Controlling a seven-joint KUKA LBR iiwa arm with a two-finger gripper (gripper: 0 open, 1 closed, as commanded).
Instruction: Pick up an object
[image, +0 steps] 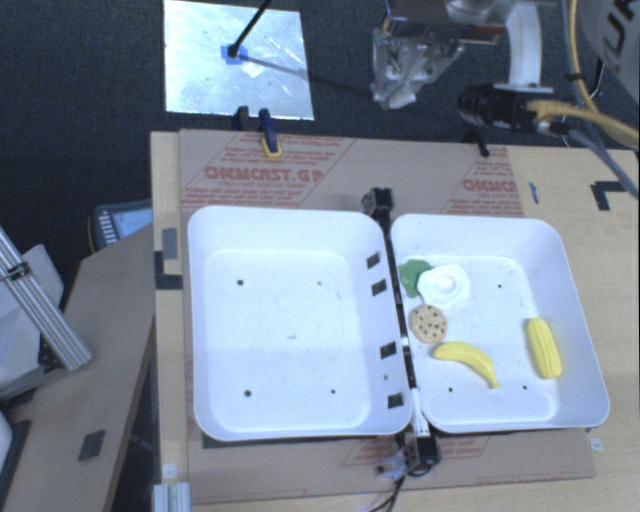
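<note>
Five toy foods lying loose in the right bin (575, 290), all candidates for picking: one green leafy piece (413, 273) and one fried egg (445, 285) touching near the bin's inner wall, one round cookie (428, 323) just below them, one banana (468, 361) toward the front edge, one corn cob (543, 347) near the outer wall. Scattered well enough apart, probably, to allow a clean approach on banana or corn. Two white bins side by side on the surface; left bin (200, 330) bare. One pincer (402, 62) parked high beyond the surface's back edge, well apart from everything; spread or pressed together, impossible to tell. Nothing lifted yet.
</note>
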